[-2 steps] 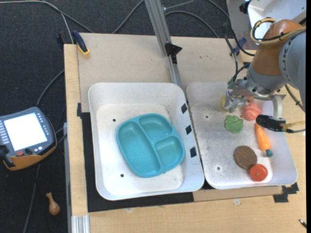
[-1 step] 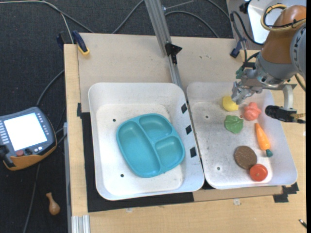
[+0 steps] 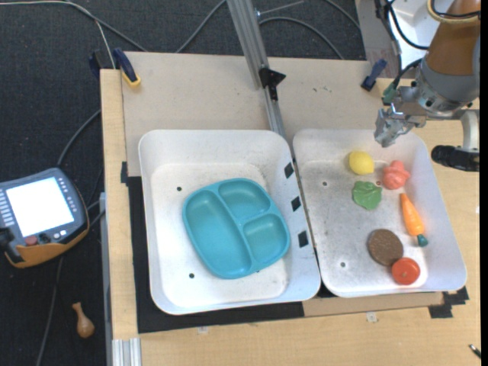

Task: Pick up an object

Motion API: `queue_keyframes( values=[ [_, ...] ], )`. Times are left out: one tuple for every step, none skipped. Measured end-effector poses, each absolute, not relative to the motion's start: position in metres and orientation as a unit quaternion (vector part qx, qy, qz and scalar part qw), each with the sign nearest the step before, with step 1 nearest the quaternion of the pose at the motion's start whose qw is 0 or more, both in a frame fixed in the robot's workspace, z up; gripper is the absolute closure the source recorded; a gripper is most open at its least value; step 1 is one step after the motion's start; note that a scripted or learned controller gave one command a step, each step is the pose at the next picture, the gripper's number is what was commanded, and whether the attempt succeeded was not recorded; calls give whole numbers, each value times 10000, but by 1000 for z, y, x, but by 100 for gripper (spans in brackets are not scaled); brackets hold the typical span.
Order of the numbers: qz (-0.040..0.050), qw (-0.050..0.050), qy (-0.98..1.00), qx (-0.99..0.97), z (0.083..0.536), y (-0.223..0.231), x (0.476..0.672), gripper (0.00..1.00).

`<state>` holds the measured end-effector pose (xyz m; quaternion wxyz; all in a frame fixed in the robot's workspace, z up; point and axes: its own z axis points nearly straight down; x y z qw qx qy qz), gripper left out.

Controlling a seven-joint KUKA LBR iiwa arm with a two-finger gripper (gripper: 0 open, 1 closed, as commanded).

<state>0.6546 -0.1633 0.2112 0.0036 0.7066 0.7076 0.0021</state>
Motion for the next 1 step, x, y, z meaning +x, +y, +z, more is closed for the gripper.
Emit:
queue_keyframes(
  values=[
    [25, 44, 7077, 7065, 274, -170, 660, 100]
  ],
)
